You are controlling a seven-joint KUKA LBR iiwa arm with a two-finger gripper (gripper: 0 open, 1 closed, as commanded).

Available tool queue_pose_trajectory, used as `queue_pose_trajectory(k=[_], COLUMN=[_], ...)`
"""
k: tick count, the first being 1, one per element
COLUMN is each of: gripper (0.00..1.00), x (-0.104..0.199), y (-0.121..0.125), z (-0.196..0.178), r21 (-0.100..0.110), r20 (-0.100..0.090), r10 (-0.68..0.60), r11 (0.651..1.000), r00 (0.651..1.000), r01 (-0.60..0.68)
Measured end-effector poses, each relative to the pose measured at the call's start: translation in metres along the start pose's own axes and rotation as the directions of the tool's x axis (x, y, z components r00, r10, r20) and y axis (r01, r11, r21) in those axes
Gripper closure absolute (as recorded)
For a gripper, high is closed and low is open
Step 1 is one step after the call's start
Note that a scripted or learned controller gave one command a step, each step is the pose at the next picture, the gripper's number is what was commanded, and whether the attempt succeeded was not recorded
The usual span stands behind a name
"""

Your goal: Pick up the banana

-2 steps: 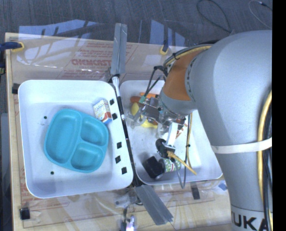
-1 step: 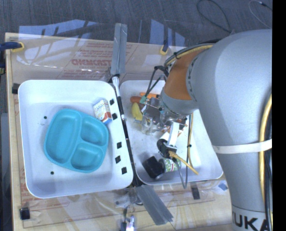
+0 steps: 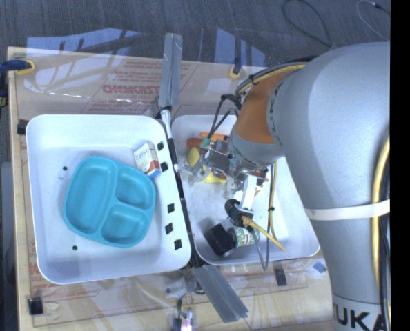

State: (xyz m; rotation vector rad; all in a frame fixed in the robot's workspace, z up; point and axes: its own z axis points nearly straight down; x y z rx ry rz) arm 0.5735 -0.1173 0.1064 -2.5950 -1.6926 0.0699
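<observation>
1. We judge the approach to be the step in hand: the claw (image 3: 217,163) hangs low in the right bin (image 3: 295,243), mid-frame, just beside the banana (image 3: 194,158) at that bin's upper left.
2. Released or clenched, we cannot tell.
3. Next we need a square descent onto the banana, then a firm close.

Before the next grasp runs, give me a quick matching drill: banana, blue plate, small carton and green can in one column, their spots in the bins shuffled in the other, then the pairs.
Things:
1. banana
2. blue plate
3. small carton
4. green can

Places:
A. middle of the left bin
B. right bin, by its near edge
C. left bin, close to its right wall
D. right bin, far left part

Pairs: 1-D, 2-A, 3-C, 4-B
</observation>
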Motion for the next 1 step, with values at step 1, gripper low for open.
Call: queue_pose_trajectory(k=[1], gripper=[0.0], x=[-0.0079], y=[0.0771], z=[0.0151], r21=[-0.045], r20=[-0.019], r10=[0.142], r11=[0.989], r00=[0.99], r01=[-0.143])
